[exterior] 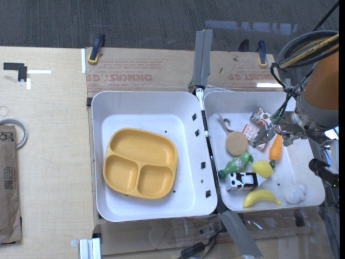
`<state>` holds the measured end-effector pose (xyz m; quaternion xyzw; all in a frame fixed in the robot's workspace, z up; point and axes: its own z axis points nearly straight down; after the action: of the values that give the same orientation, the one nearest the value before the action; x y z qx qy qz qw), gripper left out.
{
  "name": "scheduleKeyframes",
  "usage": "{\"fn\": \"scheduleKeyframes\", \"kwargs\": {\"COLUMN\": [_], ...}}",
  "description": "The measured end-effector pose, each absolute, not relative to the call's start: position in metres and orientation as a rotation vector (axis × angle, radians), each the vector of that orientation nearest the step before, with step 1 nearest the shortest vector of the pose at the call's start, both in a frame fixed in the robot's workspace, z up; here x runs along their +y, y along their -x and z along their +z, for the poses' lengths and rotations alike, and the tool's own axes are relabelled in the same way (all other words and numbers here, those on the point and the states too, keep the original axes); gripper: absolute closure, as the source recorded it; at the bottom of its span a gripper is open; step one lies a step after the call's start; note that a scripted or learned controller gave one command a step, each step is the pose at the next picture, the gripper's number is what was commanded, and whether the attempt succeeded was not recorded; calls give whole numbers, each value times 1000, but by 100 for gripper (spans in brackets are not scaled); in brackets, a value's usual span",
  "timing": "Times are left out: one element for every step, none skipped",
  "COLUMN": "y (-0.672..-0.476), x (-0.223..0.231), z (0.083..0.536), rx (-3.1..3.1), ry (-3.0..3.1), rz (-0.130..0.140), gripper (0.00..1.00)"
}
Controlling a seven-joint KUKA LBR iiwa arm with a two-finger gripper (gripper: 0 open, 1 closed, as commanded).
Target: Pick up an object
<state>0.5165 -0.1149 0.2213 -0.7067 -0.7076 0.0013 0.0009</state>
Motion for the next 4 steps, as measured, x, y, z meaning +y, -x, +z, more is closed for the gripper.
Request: {"fn": "scheduleKeyframes", "kwargs": {"y": [-532,-559,-563,-563], "x": [-162,-209,-203,-204], "z": [182,96,111,120], "rx": [-2160,-1813,-1837,-1839], "ry": [2279,2550,2549,2548], "rz": [3,-15,1,2], "gripper": [0,0,0,100]}}
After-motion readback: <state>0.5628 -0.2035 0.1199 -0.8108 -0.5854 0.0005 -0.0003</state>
